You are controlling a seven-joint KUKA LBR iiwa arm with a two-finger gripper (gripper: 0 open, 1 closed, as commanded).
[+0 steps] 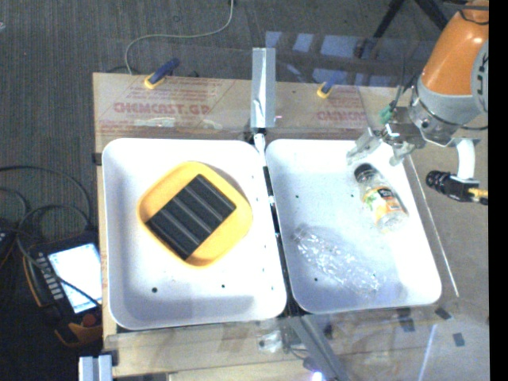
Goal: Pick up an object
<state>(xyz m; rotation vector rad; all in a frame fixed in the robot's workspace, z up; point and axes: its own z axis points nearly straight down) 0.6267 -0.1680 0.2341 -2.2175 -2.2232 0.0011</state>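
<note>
1. While the arm (456, 62) reaches in from the right, the nearest pick target is a small bottle (379, 195) lying on its side in the right bin (317, 288), upper right part, dark cap toward the bin's far edge, orange label on clear body.
2. Gripper (382, 143) sits just above and beside the bottle's cap end, over the bin's far right corner. Fingers (362, 148) look spread wide; nothing between them. Bottle appears apart from the fingers, though contact at the cap is hard to judge from this angle.
3. Same bin, lower middle: a crumpled clear plastic wrap (333, 259), well apart from the bottle, flat on the bin floor.
4. Left bin (127, 292): yellow rounded block with a black ribbed top (194, 214), sitting roughly centre, turned at a slant to the bin walls.
5. Bins sit side by side, touching along the middle edge, on a cardboard-covered bench (167, 109).
6. Two yellow-and-blue clamps (160, 73) on the bench's far edge.
7. Left of the bench, on the floor: a handheld pendant with a lit screen (67, 270), cables around it.
</note>
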